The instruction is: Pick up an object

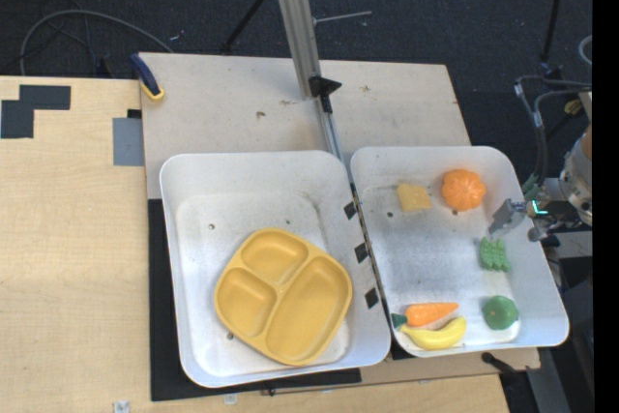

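The right bin [435,237] holds several toy foods. An orange [463,190] and a pale yellow block [414,198] lie near its far side. A green studded piece [494,253] sits by the right wall, with a green round fruit [500,311] below it. A carrot [430,313] and a banana [435,335] lie at the near edge. My gripper [517,220] hangs over the bin's right rim, just above and right of the green studded piece and right of the orange. Nothing shows in its grasp.
The left bin [193,208] bears a yellow divided plate [282,295]. A metal post [297,24] stands behind the bins on the bench. Black clips [360,251] line the seam between the bins. Cables and a stand crowd the right edge.
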